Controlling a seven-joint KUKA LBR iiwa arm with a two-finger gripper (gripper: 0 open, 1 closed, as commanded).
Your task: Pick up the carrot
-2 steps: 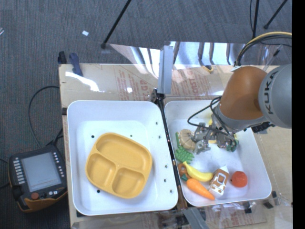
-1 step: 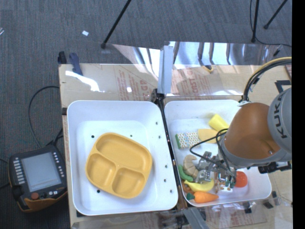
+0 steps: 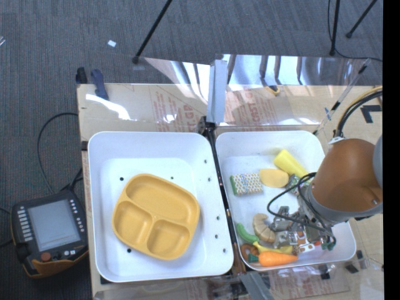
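Observation:
The carrot is orange with a green top and lies along the front edge of the right bin. My gripper hangs low over the bin's front right part, just above and right of the carrot. Cables and the wrist body cover its tips. Nothing can be seen held in it.
The right bin also holds a yellow block, a pale yellow slice, a speckled sponge-like piece, a tan round piece and a green pepper. A yellow divided plate lies in the left bin. A teach pendant sits on the floor at left.

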